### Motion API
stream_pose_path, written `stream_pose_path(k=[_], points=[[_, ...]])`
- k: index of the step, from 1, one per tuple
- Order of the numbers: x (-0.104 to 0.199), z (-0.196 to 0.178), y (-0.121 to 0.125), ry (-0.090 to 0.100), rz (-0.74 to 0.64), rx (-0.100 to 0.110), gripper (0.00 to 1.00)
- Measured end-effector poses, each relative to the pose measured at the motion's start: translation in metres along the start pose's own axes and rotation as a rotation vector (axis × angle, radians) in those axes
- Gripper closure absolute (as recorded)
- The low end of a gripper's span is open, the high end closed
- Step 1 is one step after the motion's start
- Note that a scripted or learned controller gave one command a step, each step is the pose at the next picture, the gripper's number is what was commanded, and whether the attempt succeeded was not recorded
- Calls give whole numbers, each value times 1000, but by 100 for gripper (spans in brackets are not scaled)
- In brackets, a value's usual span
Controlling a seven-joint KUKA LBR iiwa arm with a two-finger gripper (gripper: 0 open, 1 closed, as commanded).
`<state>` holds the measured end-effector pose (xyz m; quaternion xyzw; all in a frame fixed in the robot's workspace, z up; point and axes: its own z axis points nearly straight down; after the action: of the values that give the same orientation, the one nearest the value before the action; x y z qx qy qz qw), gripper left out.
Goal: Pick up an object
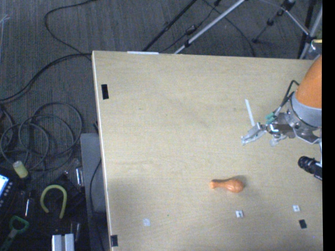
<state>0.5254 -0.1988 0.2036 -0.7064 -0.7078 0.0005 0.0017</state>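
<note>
- Orange, gourd-shaped object point(228, 185) lying flat on pale wood counter point(172, 124), lower right part, well clear of every edge.
- Long axis roughly left-right in camera view: thin neck twd left, fat bulb twd right, slight downward tilt at bulb end.
- Lying on its side, prob. settled that way since rounded shape would not stand; neck looks like the easier part to pinch, bulb likelier to slip.
- Few small dark and pale markers point(239, 213) on counter just below and right of object, apart from it; too small to identify.
- Further up: gripper point(251, 136) at right side, above and right of object, near but not touching.
- Fingers look spread a little, tips twd left, nothing seen between them; small and blurry, so low confidence on exact gap.
- Thin white stick point(249, 112) slanting up-left just above fingers; part of tool or loose item, can't tell.
- Arm point(309, 103) reaching in from right, orange band above grey wrist, cables looped alongside.
- Judgement: approach stage, pick not yet made; needs move down-left over object, jaws set across the long axis to close on the narrow width.
- Risk: round bulb rolling away on contact.
- Far side, off counter: dark carpet, black cables point(47, 124) at left, tripod legs point(230, 7) at top.
</note>
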Motion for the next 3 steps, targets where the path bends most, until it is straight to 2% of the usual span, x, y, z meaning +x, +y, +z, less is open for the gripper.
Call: stream_pose_path(k=[1,2,3], points=[[-23,40,71,-2,45,-1,0],[0,120,101,-3,-122,0,0],[6,119,135,-6,-187,-3,0]])
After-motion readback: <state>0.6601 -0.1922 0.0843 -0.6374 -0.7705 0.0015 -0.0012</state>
